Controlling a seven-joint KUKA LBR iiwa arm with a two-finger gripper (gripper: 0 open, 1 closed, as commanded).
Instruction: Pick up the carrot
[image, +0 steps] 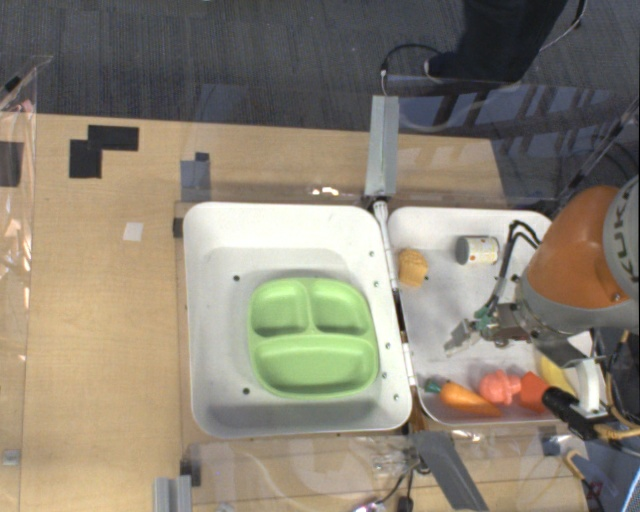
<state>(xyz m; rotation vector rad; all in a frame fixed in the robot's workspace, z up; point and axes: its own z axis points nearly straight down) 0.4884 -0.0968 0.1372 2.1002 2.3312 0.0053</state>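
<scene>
Scene: a wooden bench seen from above at a slant, bearing two shallow white plastic bins side by side, the left bin (200, 300) and the right bin (430, 310)
Left bin: it held a lime-green plastic divided plate (312, 335) with three compartments, lying flat near the middle
Arm: a grey robot arm with an orange band (575, 255) reached in from the right, over the right bin
Gripper: the two-finger metal gripper (463, 337) hung over the bare floor of the right bin, its thin fingers spread apart and pointing left, with nothing between them
Carrot: the orange toy carrot with a small green top (468, 397) lay on its side along the near edge of the right bin, green end toward the left; it sat close below the fingertips but apart from them
Neighbours: a pink lumpy toy (498, 387) lay just beside the carrot's thick end, then an orange-red piece (533, 389) and a yellow piece (556, 377) partly hidden by the arm
Further back: a small tan rounded toy (413, 265) by the bin's left wall and a pale grey cylinder with a cream end (477, 250) near the far wall
Progress: judging by this layout, the pick had not been made; the carrot rested in the bin, unheld
Left to do: bring the fingers down over the carrot, close on it and lift, avoiding the pink toy crowding it
</scene>
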